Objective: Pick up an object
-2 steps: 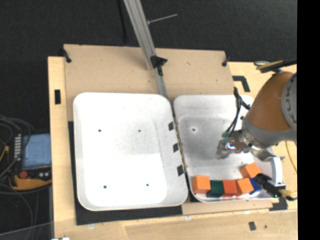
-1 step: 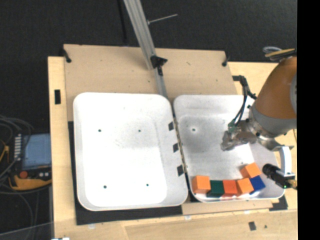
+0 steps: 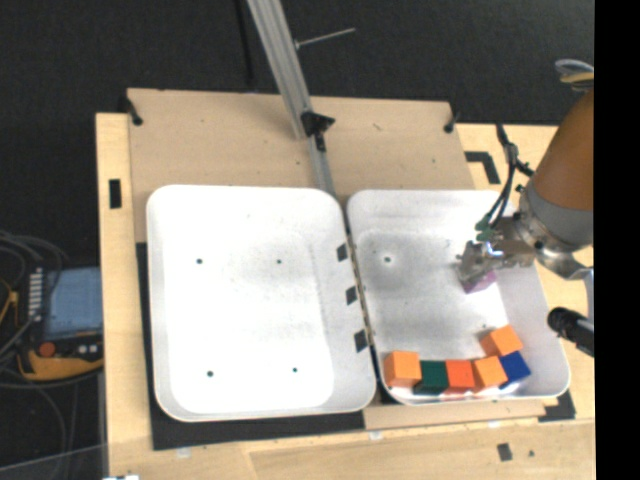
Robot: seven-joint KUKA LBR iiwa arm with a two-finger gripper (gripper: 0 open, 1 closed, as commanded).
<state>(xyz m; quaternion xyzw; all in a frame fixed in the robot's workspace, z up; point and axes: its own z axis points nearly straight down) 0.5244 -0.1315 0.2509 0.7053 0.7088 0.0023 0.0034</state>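
Gripper (image 3: pixel 480 260) sits low at the right of the frame, over a purple block (image 3: pixel 481 278) in the right bin (image 3: pixel 420 218); its grip cannot be judged. Other blocks (image 3: pixel 458 370) crowd the bin's lower edge, so this lone one seems the easier target.

Small blocks (image 3: pixel 459 371) sat huddled along the lower edge of the right bin (image 3: pixel 420 268): orange, green, orange, orange, blue, one orange higher; a purple piece (image 3: pixel 481 279) lay mid-right, apart
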